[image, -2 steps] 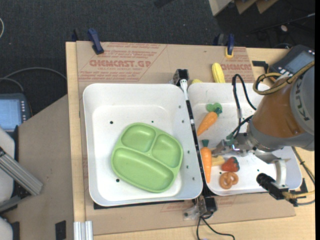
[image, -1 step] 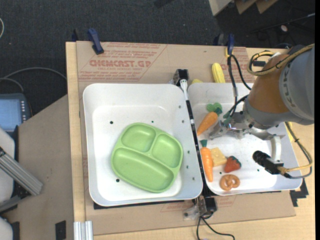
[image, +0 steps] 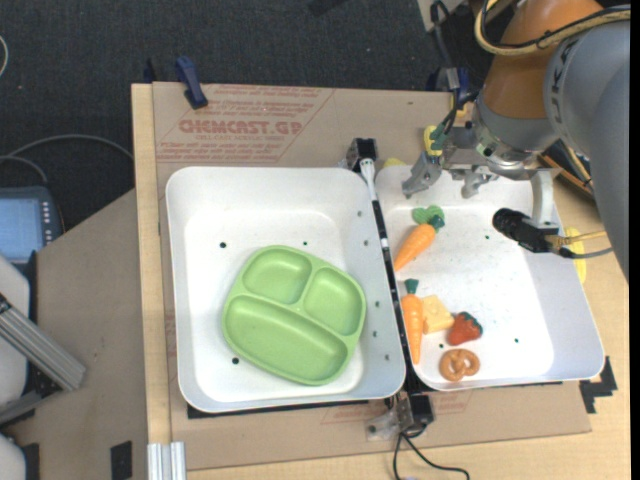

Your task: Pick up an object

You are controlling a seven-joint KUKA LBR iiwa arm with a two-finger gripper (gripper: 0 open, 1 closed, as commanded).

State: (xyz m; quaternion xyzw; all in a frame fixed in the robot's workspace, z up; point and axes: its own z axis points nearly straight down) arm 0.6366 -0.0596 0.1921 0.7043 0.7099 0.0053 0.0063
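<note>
Cardboard bench, your claw (image: 452, 175) hangs spread apart over the right bin (image: 540, 308), above the carrot (image: 416, 242).

Grey arm reaching from right, claw (image: 447, 173) pointing down, fingers spread

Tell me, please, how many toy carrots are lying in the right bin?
2. One carrot with a green top lies near the upper left of the right bin. A second carrot lies lower along the left wall, beside a yellow piece. Others could be hidden under the arm.
</note>
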